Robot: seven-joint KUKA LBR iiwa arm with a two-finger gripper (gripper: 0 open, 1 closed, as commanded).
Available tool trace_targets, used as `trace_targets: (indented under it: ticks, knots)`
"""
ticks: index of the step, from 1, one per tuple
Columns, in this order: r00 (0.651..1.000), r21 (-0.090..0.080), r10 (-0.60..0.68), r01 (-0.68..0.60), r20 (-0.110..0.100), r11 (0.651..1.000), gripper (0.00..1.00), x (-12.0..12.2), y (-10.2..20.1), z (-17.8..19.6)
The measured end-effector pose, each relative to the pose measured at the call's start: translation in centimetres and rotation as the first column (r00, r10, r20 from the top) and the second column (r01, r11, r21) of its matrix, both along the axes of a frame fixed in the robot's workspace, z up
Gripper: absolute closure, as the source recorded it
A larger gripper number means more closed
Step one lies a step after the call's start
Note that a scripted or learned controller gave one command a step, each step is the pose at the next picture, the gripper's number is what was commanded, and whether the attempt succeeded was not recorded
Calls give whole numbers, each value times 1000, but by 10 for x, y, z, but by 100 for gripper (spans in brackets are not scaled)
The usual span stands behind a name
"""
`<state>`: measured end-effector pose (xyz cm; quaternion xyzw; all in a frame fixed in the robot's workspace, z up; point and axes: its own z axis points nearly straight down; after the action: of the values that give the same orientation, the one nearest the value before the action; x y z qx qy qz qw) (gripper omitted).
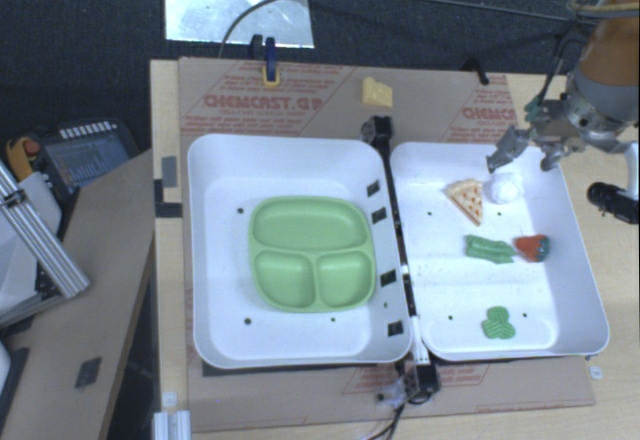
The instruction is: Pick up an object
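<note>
Sitting side by side on the bench (300, 88): two shallow white bins, meeting along a black hinge strip down the middle.

Lying in the left bin (215, 228), near its centre: a pale green divided plate (312, 254) with three compartments.

Resting in the right bin (575, 248), scattered and apart from one another: a triangular pizza slice toy (466, 199) toward the far edge; a small white object (503, 190) just beside it, closer to the far right corner; a green vegetable toy (488, 249) around the middle; a red and green piece (531, 247) just beside that, toward the right edge; a small green leafy piece (497, 324) close to the near edge.

Hanging over the far right corner of the right bin: the gripper (524, 150), its two fingers spreading apart at a moderate gap, holding nothing between them. Hovering just above the white object, one fingertip appearing close to it; cannot tell whether touching.

Lying on the bench beyond the bins' far edge: a small yellow block (377, 92) and a blue and yellow clamp (269, 61).
</note>
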<state>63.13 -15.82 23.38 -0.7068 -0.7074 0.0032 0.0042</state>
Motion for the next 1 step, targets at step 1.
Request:
trace_targets:
  ticks: [1]
  knots:
    - [1000,-2,3,-2,12,1000,0,2,0,8]
